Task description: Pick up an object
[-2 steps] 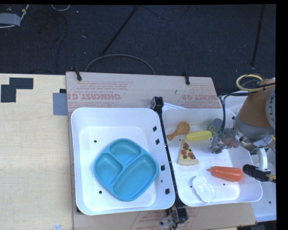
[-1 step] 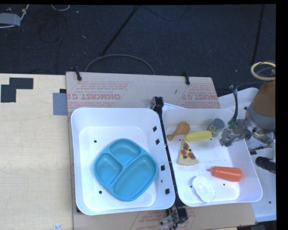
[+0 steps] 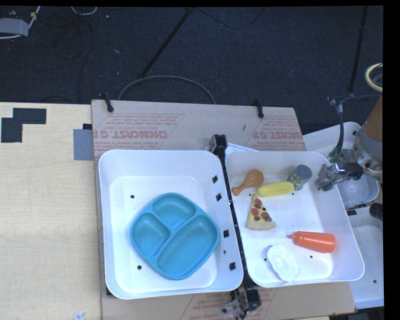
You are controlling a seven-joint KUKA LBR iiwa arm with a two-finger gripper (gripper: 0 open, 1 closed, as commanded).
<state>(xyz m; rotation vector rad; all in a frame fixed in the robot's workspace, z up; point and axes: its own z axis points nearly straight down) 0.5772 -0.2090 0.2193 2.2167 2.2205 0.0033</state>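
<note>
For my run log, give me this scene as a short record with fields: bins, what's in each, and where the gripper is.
left bin: blue divided plate
right bin: drumstick, yellow corn, pizza slice, orange carrot, white piece, small grey-green item
gripper: over the right bin's far right edge, nothing seen held

Arm (image 3: 374, 125): cut off by the right edge — just a strip of orange band and grey wrist is seen.
Gripper (image 3: 326, 177): small and blurred; the fingers are not made out.
Small grey-green object (image 3: 300, 175): too small to be identified.
Cables (image 3: 81, 7): cut off by the top edge.
</note>
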